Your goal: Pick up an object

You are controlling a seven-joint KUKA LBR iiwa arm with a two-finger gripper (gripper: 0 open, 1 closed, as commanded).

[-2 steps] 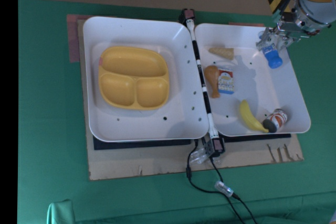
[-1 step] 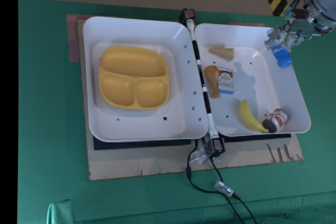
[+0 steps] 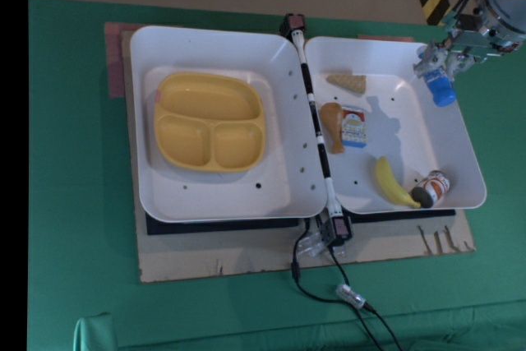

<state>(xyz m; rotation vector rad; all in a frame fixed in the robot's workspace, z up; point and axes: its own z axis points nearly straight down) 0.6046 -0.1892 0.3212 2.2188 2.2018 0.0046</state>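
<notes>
A: Where was the gripper?
B: Above the upper right rim of the right bin, its fingers clamped on a small blue object.
A: And the rest?
B: Inside that bin lay a cone, a drumstick, a small carton, a banana and a can; the yellow tray sat in the neighbouring bin left of it

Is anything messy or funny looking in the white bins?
Mostly tidy. The small can with the red and white label lies tipped on its side in the right bin's near corner, beside the yellow banana. A blue object sits at the gripper, over that bin's far edge.
</notes>
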